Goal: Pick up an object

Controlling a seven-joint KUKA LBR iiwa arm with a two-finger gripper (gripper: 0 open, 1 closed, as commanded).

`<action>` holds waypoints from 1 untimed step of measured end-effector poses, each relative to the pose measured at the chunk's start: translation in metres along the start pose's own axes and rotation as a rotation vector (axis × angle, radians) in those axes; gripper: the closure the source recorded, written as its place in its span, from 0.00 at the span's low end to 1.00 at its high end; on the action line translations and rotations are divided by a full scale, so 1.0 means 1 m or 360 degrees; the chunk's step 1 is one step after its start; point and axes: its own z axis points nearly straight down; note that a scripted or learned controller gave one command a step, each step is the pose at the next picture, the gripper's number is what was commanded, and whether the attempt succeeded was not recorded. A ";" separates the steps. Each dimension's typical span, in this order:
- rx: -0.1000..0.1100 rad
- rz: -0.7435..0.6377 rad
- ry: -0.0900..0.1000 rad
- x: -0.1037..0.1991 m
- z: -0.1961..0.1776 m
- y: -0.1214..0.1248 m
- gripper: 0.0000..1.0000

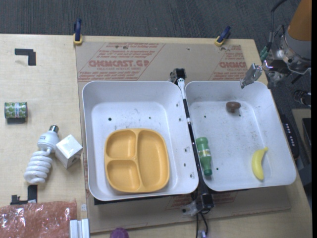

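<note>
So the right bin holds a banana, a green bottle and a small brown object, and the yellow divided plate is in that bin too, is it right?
Not quite. The camera view shows the yellow divided plate in the left bin. The right bin does hold the banana, green bottle and small brown object.

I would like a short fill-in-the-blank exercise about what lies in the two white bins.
1. The yellow plastic divided plate lies in the ____ bin.
2. The yellow banana lies in the ____ bin.
3. The green plastic bottle lies against the right bin's ____ wall.
4. The small round object is ____ in colour.

Missing words: left; right; left; brown
</note>
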 end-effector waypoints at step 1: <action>-0.0001 -0.0003 0.0000 0.013 0.151 0.008 0.00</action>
